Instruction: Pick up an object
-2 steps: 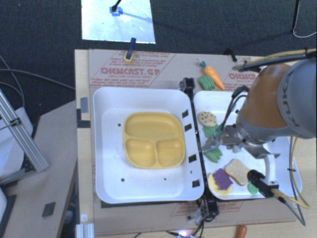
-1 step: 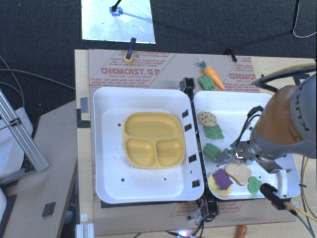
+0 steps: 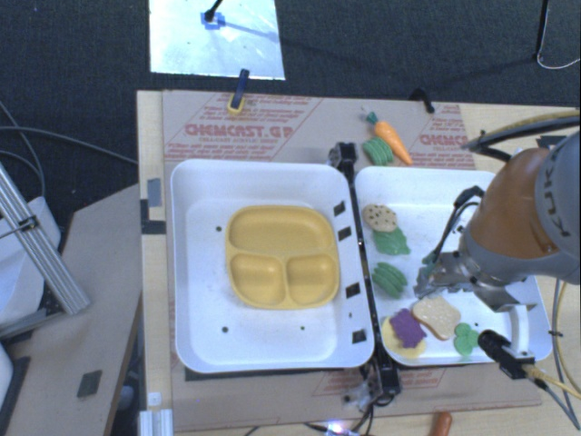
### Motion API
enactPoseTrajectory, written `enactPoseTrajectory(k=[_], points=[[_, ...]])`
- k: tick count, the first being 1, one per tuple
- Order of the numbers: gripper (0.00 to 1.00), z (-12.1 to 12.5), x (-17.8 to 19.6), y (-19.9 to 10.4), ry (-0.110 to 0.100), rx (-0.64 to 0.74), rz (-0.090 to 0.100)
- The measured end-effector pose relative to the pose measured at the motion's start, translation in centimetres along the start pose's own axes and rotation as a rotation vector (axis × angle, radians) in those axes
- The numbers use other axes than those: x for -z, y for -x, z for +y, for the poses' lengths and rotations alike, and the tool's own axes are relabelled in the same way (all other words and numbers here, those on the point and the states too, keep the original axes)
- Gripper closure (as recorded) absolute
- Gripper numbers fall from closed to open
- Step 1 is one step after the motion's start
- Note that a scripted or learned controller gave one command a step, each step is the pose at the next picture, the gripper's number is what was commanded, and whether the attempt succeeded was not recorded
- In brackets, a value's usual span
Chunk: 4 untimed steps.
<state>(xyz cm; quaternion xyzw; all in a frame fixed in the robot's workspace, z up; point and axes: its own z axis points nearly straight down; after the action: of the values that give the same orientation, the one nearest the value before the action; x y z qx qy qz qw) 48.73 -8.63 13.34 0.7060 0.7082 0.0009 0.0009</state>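
Jaws [image 3: 427,280], state unclear, perhaps touching bread slice [image 3: 437,316], low in crowded right bin [image 3: 427,182]; open floor toward its top edge.

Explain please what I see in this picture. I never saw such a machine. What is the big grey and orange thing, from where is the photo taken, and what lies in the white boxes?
The grey and orange thing is a robot arm; it reaches in from the right. The one camera is fixed above the bench and looks down at a slant. Two shallow white bins stand side by side. The left bin holds a yellow divided plate. The right bin holds toy food: a cookie, green leafy pieces, a slice of bread and a purple piece. A toy carrot lies outside, behind the bins. The arm's gripper is low over the right bin, just above the bread. I cannot see anything held in it.
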Motion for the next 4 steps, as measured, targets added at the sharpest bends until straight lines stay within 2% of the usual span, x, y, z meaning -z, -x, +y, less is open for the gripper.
enactPoseTrajectory(k=[1,2,3,4], points=[[1.00,0.0,5.8,5.3,0.005,-0.006,-0.005],[1.00,0.1,8.9,-0.8,0.002,0.007,0.001],[1.00,0.1,11.1,-11.3,0.002,0.010,0.002],[1.00,-0.1,4.7,-4.5,-0.007,-0.009,-0.002]])
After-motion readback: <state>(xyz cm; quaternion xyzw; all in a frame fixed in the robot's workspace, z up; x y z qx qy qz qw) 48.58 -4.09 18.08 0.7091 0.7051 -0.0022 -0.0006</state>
